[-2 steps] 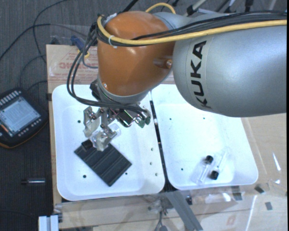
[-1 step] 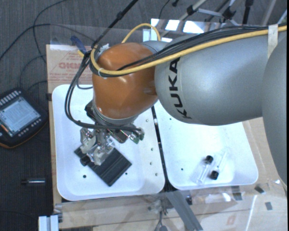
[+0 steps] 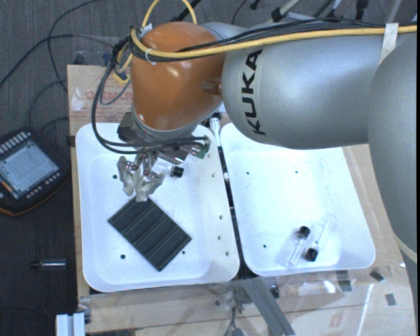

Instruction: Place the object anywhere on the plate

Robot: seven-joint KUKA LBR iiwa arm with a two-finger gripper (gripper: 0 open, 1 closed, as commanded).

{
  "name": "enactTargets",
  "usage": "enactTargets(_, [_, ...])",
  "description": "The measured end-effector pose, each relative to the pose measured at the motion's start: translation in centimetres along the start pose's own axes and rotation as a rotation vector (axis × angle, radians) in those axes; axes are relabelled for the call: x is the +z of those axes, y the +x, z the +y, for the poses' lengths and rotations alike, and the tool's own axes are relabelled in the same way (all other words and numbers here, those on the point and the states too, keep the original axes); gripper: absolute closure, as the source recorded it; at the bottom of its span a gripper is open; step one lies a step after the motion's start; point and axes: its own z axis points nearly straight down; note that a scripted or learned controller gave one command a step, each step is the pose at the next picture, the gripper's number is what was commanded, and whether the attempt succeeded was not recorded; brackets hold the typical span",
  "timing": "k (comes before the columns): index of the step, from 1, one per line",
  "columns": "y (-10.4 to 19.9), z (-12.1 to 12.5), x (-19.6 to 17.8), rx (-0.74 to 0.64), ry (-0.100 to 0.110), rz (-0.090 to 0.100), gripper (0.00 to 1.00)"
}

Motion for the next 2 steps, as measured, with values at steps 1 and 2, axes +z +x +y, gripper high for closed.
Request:
enactTargets(1, [-0.19,0.07,-0.96,0.002,-0.003,-0.006,1.00])
enactTargets(2, [-0.36,0.12,-1.90,0.005,-0.005,-0.012,1.00])
